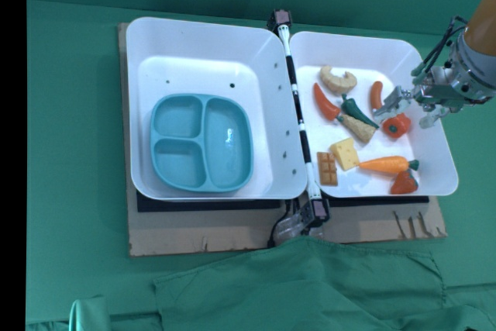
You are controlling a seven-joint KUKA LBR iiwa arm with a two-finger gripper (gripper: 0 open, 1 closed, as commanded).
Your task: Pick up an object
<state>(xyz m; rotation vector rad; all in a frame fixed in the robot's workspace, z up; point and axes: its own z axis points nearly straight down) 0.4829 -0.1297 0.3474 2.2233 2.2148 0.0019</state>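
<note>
Green bench; gripper open above tomato.

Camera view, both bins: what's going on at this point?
The arm reaches in from the right, its gripper hanging over the right bin, close above a small red tomato-like toy. Nothing shows between its fingers. The other toy foods, such as the carrot and cheese wedge, lie loose. The left bin holds a blue divided plate.
</note>
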